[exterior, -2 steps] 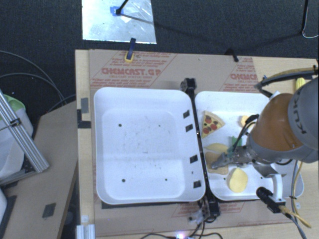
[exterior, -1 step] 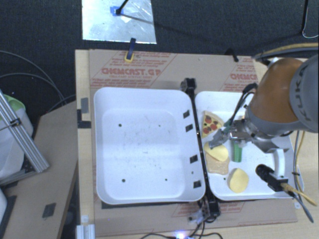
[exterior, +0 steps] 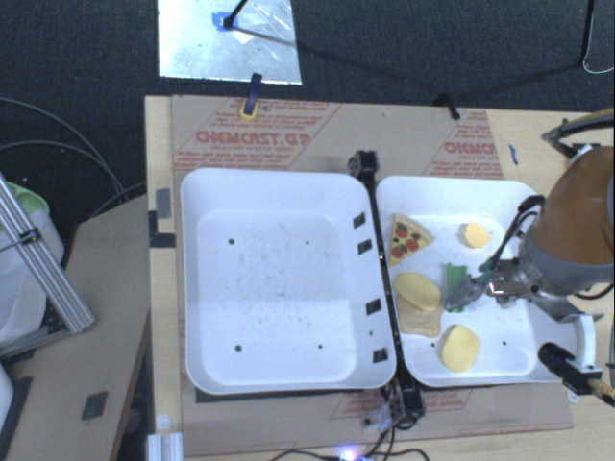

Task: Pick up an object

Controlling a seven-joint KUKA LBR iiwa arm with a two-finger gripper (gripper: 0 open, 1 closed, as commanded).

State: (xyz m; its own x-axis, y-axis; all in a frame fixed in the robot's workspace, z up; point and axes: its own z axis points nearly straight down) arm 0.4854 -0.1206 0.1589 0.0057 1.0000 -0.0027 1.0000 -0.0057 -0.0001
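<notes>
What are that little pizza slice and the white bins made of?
The pizza slice looks like moulded toy plastic: flat, bright printed colours, no crumbs. The right-hand bin and the left-hand bin look like thin formed plastic, with a smooth, slightly shiny white surface and rounded rims. I can't be certain.

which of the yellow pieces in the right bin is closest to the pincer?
The large yellow piece just left of the pincer, lying over the tan slab. The small yellow piece by the far wall and the lemon-shaped one sit farther off.
</notes>
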